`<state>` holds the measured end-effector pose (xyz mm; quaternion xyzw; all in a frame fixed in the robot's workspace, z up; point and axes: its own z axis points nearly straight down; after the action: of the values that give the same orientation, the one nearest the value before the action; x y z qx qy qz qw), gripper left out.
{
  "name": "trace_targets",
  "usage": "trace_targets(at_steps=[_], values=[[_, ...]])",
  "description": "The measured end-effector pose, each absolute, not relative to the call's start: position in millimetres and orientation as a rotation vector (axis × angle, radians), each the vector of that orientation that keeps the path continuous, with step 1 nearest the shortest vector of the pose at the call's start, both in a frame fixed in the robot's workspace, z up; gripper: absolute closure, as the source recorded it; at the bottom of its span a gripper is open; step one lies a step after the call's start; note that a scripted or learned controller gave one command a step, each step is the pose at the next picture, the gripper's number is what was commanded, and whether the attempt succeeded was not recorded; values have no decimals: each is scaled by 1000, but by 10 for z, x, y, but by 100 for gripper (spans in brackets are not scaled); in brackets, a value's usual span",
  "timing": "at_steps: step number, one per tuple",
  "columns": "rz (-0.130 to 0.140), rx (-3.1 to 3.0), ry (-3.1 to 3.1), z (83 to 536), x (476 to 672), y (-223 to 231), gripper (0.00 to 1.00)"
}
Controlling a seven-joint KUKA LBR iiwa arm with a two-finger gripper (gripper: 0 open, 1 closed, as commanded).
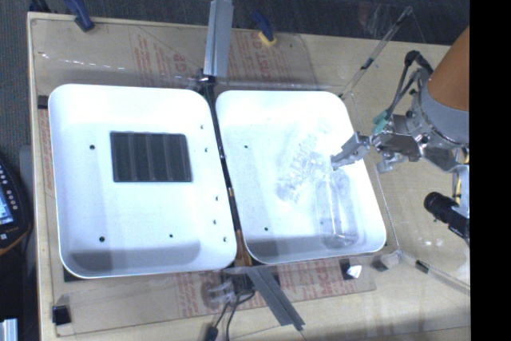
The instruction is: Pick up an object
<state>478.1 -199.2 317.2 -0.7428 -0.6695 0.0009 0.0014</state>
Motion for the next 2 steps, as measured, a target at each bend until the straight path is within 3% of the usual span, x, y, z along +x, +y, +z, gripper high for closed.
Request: trace_targets(at_steps=[2], values=[[3, -2381, -2050, 3271, 4767, -2067, 0]])
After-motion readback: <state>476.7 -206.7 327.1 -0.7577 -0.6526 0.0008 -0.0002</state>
